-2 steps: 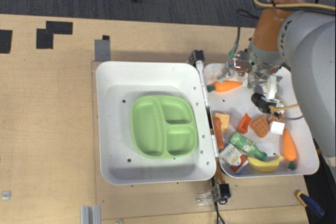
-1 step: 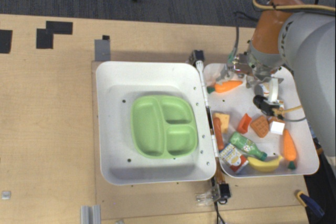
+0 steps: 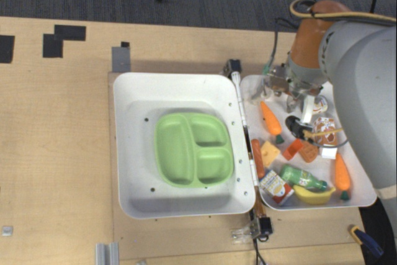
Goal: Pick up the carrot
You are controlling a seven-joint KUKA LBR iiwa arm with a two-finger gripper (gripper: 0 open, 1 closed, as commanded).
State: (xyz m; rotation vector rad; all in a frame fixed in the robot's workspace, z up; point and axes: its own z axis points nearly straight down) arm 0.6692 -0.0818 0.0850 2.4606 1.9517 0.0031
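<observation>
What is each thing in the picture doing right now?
Carrot: lying loose in the right bin.
Second carrot: lying near the bin's edge.
Banana: lying flat.
Green plate: sitting in the left bin.
Gripper: above the right bin.

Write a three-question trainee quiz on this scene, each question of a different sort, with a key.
1. True or false: the green tray lies in the right bin.
2. Which lies nearest the gripper? A) banana B) carrot C) green tray
3. Fill in: the banana lies at the right bin's ____ edge, as the camera sees it.

Key
1. False; it lies in the left bin.
2. B
3. near
</observation>
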